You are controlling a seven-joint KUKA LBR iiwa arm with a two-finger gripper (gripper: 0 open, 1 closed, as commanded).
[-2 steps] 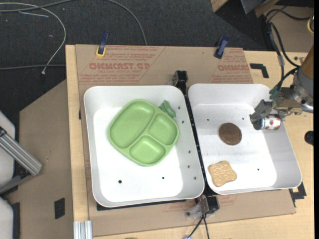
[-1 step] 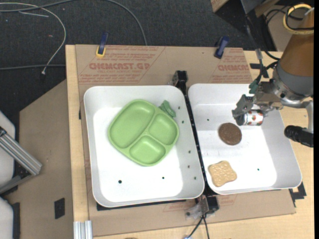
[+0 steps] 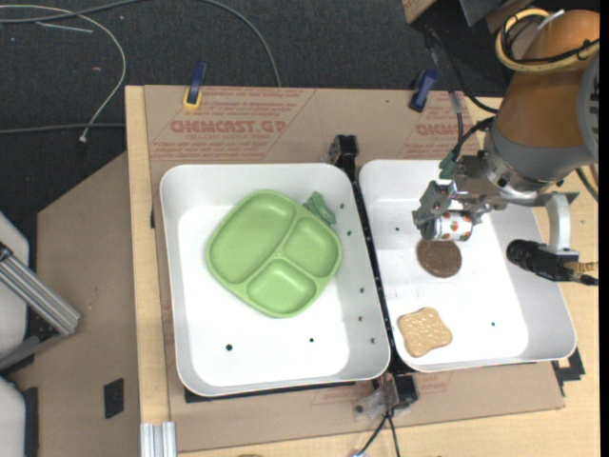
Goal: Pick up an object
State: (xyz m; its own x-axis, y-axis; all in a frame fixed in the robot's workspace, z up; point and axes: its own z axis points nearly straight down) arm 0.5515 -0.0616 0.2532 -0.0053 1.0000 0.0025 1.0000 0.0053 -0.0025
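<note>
In the right bin (image 3: 533,336), end effector (image 3: 445,219) grip unclear, brown disc (image 3: 441,259) below, cracker (image 3: 423,331) nearby

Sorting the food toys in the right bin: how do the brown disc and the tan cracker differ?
The brown disc is round and dark; the tan cracker is squarish with wavy edges and pale. The disc lies just below the gripper; the cracker lies nearer the bin's front rim. Both lie flat, apart from each other.
</note>
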